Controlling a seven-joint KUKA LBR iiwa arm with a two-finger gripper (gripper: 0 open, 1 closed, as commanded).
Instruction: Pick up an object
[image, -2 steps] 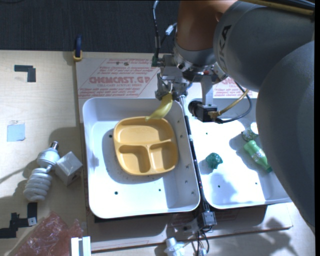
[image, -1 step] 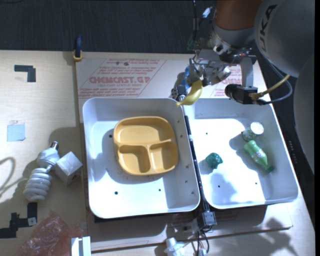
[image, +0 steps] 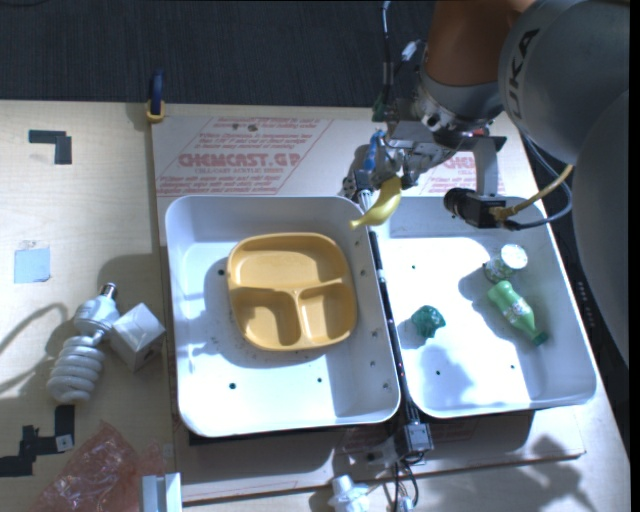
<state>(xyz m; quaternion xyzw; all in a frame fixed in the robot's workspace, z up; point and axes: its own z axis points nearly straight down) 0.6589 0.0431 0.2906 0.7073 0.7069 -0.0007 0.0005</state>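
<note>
1. The left bin, shallow, white and smooth-walled with rounded corners, is occupied by a tan plastic tray divided into three compartments.
2. The right bin, of the same white make, is seen to contain three small things: a green bottle lying on its side, a small can with a pale round top just beside it, and a crumpled teal lump set well apart toward the bin's left.
3. The gripper is held above the far end of the rim between the two bins, its fingers closed on a yellow banana, which hangs curved and glossy from them, clear of both bins.
</note>
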